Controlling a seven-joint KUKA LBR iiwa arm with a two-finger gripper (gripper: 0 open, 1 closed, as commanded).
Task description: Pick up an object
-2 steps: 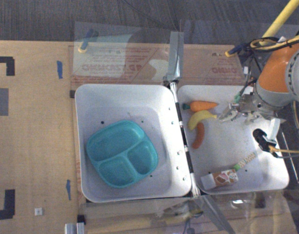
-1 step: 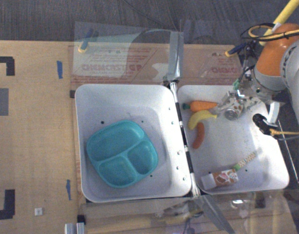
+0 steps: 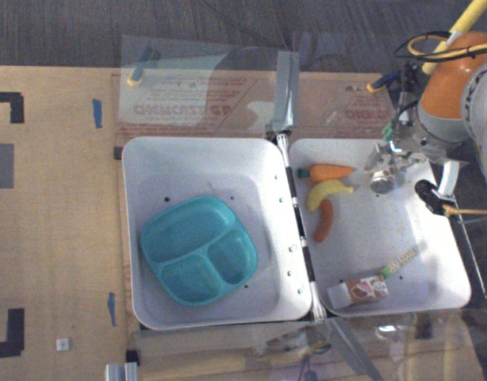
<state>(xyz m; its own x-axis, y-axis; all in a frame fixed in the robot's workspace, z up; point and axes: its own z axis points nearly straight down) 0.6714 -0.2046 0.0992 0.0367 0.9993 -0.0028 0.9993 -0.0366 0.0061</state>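
Camera view: glossy teal divided plate, curved banana.

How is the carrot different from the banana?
The carrot is orange with a green end, and the banana is yellow. The carrot looks straight and tapers to a point, while the banana curves. The carrot lies nearer the bin's far wall, the banana just below it. Both are play food lying flat in the right bin, beside a reddish sausage.
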